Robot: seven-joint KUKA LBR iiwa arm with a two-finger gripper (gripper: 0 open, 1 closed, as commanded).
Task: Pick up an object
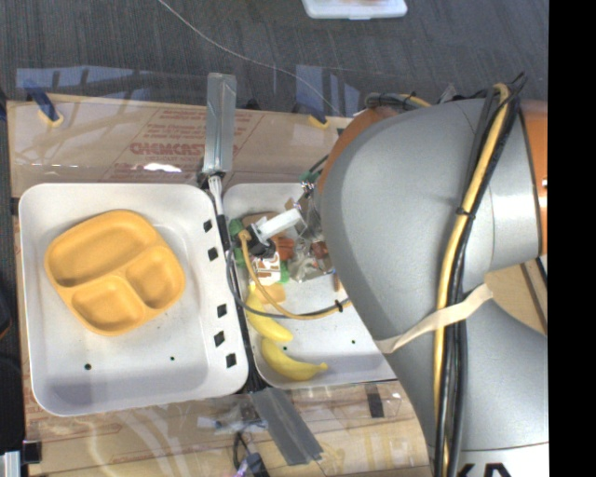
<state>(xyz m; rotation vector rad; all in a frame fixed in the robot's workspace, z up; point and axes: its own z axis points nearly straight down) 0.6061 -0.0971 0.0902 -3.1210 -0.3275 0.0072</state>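
The grey arm covers most of the right bin (307, 373). My gripper (293, 253) reaches down into the upper middle of that bin, among a small heap of things: a green piece (244, 226), and an orange-brown thing (283, 247) close by the fingers. I cannot make out what, if anything, sits between them. Two yellow bananas lie toward the front of the bin, one (268, 326) under the yellow cable, the other (291, 363) near the front wall. A yellow divided plate (114, 270) rests in the left bin (121, 382).
A metal divider (220, 140) runs between the two bins. Brown cardboard (121, 140) lies behind them. The arm's bulk hides the right half of the right bin. A white tray (354, 7) sits on the floor at the far top.
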